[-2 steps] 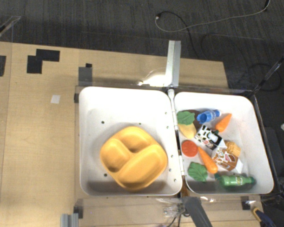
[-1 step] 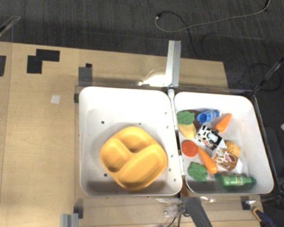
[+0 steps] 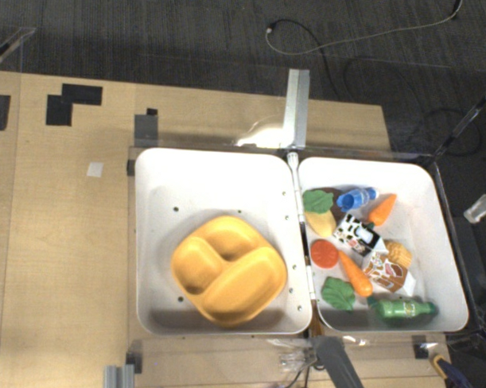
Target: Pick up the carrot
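The carrot [image 3: 356, 274] is a slim orange piece lying at a slant in the lower middle of the right bin [image 3: 440, 236]. It lies between a red round toy [image 3: 324, 253] and a brown-and-white packet [image 3: 388, 271]. Its lower end is close to a green leafy piece [image 3: 337, 293]. A second orange cone-shaped toy [image 3: 382, 208] lies near the bin's back, beside a blue cup [image 3: 354, 198].
The right bin also holds a green bottle [image 3: 402, 309], a black-and-white carton [image 3: 355, 231], a yellow piece [image 3: 322, 224] and a green toy [image 3: 317, 201]. A yellow divided plate [image 3: 228, 268] sits in the left bin [image 3: 158, 226]. A pale grey part [image 3: 483, 205] juts in at the right edge.
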Action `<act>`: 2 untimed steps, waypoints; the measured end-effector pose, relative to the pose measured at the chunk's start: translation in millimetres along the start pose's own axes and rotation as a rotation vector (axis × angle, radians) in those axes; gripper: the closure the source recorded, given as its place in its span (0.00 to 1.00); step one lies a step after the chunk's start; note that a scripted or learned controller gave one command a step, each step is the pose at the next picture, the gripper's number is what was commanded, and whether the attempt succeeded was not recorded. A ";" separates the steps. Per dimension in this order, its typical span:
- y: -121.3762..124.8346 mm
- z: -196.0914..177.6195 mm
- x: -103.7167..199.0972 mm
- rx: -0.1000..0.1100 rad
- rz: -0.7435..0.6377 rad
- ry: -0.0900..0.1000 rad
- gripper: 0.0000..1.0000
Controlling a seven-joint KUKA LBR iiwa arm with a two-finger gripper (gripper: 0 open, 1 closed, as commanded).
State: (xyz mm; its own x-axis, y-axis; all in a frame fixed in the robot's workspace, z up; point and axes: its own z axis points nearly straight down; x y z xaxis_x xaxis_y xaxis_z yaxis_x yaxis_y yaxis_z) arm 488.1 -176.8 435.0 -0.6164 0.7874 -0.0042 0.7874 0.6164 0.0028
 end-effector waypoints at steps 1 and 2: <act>-16.7 -0.9 -23.4 -0.001 -0.448 -0.004 0.00; -17.6 23.1 -22.5 -0.001 -0.704 -0.003 0.00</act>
State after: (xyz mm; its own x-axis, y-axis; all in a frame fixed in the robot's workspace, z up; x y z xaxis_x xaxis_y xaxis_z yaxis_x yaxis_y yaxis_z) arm 488.2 -205.4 412.0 -0.9795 0.2013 -0.0083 0.2013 0.9795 -0.0006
